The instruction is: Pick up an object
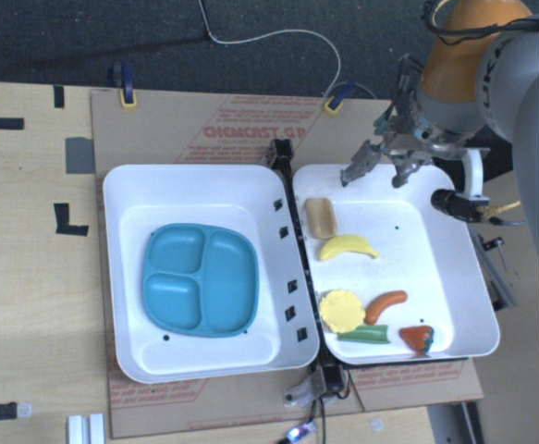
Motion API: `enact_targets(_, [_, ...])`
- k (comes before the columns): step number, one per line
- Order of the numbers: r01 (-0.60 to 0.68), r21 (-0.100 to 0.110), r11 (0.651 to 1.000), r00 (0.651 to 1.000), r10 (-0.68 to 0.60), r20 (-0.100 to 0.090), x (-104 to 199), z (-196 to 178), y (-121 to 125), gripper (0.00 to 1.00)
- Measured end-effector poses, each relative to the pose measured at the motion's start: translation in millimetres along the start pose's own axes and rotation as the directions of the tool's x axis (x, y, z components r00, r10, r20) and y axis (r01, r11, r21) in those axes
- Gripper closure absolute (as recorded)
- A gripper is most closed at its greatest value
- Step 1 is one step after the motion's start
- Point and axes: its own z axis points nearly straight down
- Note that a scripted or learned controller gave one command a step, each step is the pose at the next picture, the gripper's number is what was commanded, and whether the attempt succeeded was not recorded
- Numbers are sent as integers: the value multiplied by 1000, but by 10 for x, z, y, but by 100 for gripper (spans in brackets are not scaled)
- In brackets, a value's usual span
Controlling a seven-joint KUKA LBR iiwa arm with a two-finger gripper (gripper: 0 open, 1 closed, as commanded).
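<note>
The claw is seen above the far edge of the right bin, its two fingers spread apart with nothing between them. Inside that bin several toy foods are laid out: a tan bread piece by the dividing wall, a banana just below it, and, nearer the front, a yellow round piece, a green bean, a sausage and a red pepper (all well apart from the claw). A blue divided plate is held by the left bin on the bench.
</note>
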Motion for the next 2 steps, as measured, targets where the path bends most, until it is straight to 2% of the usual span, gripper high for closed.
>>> enact_targets(1, [3, -14, 1000, 1000, -3, 1, 5, -94, 25, 0])
enact_targets(2, [4, -10, 1000, 1000, -3, 2, 84, 390, 66, 0])
